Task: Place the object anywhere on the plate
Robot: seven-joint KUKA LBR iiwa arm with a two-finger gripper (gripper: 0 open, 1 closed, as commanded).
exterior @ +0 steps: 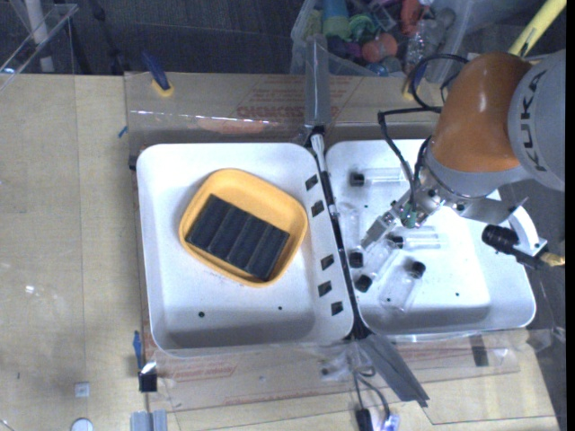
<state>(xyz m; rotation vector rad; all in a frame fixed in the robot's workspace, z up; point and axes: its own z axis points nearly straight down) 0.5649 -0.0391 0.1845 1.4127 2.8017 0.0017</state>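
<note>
The yellow plate [267, 190] lies in the left bin [171, 303], with a black ridged pad [239, 235] covering most of its middle. In the right bin [503, 308] lie several clear tubes with black caps: one near the back [359, 179], one at the centre [422, 239], one toward the front [413, 269], and two caps beside the divider [357, 259] [363, 283]. My gripper [379, 229] reaches down and to the left into the right bin, its tip low among the tubes near the divider. I see nothing clearly held.
A divider wall with black clips [325, 236] separates the two bins. A clear tub of colourful toys [377, 16] stands behind them. The arm's orange band [476, 106] hangs over the right bin's back right corner. Black cables loop near the wrist [395, 142].
</note>
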